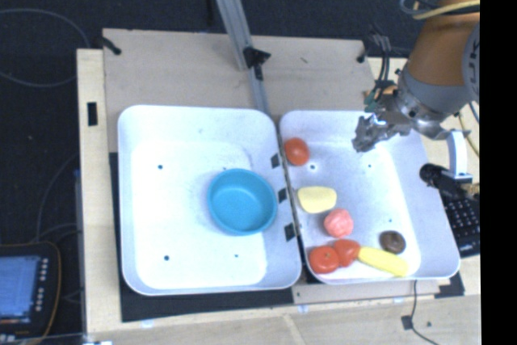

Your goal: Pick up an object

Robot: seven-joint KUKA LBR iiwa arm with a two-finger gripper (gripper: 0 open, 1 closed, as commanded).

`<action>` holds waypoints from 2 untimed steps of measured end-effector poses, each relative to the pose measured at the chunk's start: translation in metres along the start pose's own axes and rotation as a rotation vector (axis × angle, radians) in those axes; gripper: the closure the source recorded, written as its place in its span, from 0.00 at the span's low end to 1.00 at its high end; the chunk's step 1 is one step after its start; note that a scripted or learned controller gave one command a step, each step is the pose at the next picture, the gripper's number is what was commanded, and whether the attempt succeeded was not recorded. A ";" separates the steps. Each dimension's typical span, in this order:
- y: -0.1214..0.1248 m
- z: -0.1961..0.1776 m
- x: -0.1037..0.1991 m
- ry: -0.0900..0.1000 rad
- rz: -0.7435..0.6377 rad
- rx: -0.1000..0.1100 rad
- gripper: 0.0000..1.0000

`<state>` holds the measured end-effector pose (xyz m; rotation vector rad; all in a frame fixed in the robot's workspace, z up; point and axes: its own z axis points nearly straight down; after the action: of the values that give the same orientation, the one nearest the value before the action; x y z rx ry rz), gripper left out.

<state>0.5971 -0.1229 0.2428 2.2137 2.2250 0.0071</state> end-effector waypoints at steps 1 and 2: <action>0.002 -0.056 -0.001 -0.001 -0.001 -0.002 1.00; 0.003 -0.044 0.057 0.001 -0.003 0.006 1.00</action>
<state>0.5998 -0.0661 0.2870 2.2135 2.2319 0.0008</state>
